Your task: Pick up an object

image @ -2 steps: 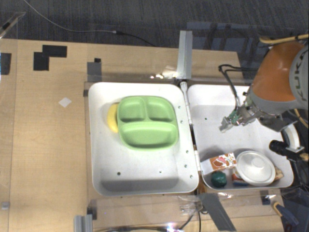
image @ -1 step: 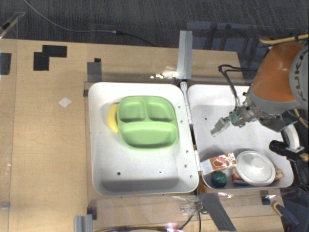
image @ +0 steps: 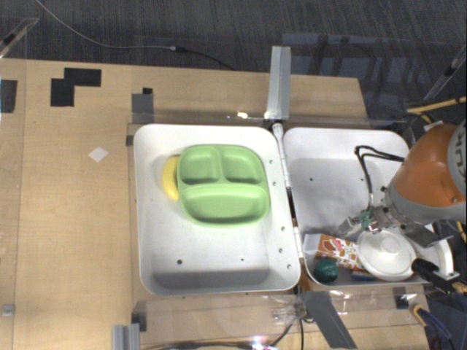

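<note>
Overhead, the wooden bench occupies most of the field, with dark carpet behind it crossed by a thin cable; black markers sit on the bench's far left. Two shallow white bins lie side by side, divided by a metal post. The left bin contains a green sectioned tray, which overlaps a yellow object at its left edge; only a sliver of that object shows. The right bin is partly covered by the arm, grey with an orange band, reaching in from the right. Below the arm, at the bin's near side, lie a white round dish, a printed orange packet, and a dark green ball. The gripper hangs just above the dish's far-left rim; whether its jaws are parted or closed cannot be told.
</note>
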